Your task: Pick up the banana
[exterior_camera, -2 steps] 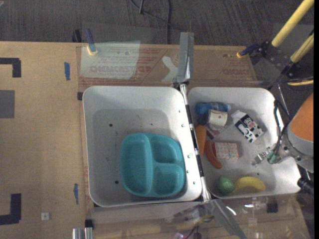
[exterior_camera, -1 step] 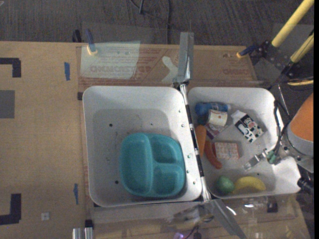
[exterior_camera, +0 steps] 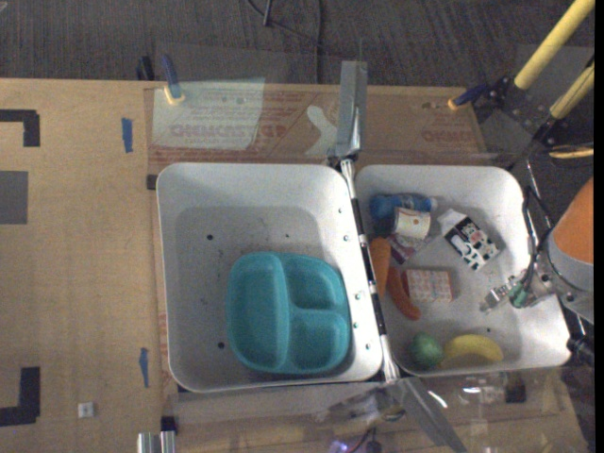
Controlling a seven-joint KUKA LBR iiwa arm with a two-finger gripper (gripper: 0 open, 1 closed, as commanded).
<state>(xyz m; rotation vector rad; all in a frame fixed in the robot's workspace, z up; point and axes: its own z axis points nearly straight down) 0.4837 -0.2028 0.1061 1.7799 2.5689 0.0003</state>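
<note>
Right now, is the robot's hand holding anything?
No. The hand holds nothing; it sits above the banana, which lies in the right bin.

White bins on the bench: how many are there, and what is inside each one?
2. The left bin holds a teal divided plate. The right bin holds the banana, a green fruit and several small items; more things may be hidden under the arm.
</note>
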